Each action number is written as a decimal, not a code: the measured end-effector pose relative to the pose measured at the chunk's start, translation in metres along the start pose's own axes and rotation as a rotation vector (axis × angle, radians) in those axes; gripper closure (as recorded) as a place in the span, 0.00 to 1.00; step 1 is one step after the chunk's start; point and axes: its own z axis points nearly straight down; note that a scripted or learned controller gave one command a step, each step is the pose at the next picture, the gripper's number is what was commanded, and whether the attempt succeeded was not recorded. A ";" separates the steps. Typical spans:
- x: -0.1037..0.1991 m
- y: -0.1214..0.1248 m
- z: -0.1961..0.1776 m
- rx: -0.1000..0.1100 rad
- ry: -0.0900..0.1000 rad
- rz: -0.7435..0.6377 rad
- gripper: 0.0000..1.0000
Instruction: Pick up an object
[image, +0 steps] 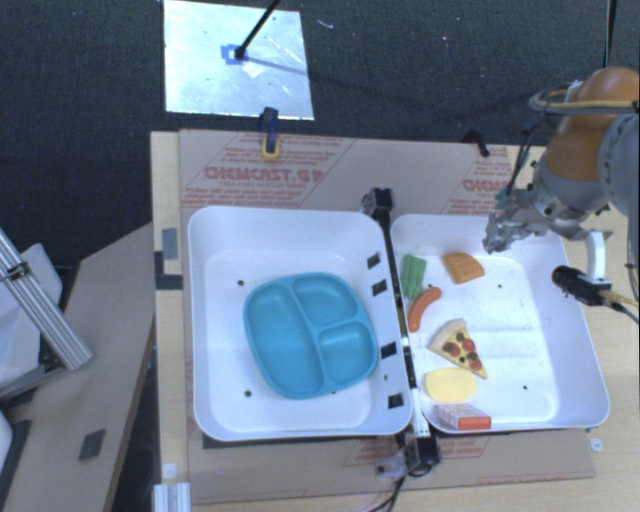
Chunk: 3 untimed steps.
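Camera view, left to right: the left bin (215, 330) holds a blue tray (308, 333) with three compartments. The right bin (575, 370) holds, near its left wall, a green piece (413, 275) and a sausage (424, 306). Further right lie a bread piece (463, 267), a pizza slice (460, 347), a yellow disc (451, 385) and a small box (461, 417). The gripper (497, 238) hovers at the bin's far edge, just right of the bread piece; jaw state cannot be determined.

Toy foods in the right bin

We see a green piece (413, 275), bread (463, 267), sausage (424, 305), pizza slice (461, 347), yellow disc (451, 385) and small box (461, 417) lying flat.
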 end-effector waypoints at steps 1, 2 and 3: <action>-0.003 -0.008 -0.056 -0.003 -0.001 0.003 1.00; -0.006 -0.008 -0.100 -0.001 0.000 0.001 1.00; -0.006 -0.007 -0.126 -0.001 0.000 -0.001 1.00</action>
